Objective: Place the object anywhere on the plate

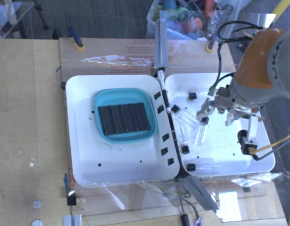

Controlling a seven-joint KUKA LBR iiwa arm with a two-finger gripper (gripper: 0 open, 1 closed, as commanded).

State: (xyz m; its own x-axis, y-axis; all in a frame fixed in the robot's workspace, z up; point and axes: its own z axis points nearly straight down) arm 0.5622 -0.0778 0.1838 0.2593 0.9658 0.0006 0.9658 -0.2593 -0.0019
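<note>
The teal plate (124, 115) sits in the left bin (83, 164), roughly at its middle, and a dark ribbed rectangular block (123, 118) lies flat on it, well inside the raised rim. What the block is made of cannot be told from this height.

Over the right bin (220, 161) hangs the gripper (215, 117), low above the white floor, the grey arm (262, 67) with its orange band reaching in from the right and running off the frame. The two fingers stand apart — one (203, 111) toward the divider, the other toward the right — and nothing dark or solid sits in the gap between them.

Under and just left of the gripper lie some clear, glassy tube-like pieces (189, 128), hard to separate from the white bin; how many there are cannot be made out. Small black bits (192, 96) dot the right bin's floor. A yellow-tipped cable (272, 146) trails off the wrist to the right edge. Behind the bins a clear tub of coloured clutter (192, 8) is cut off by the top.
</note>
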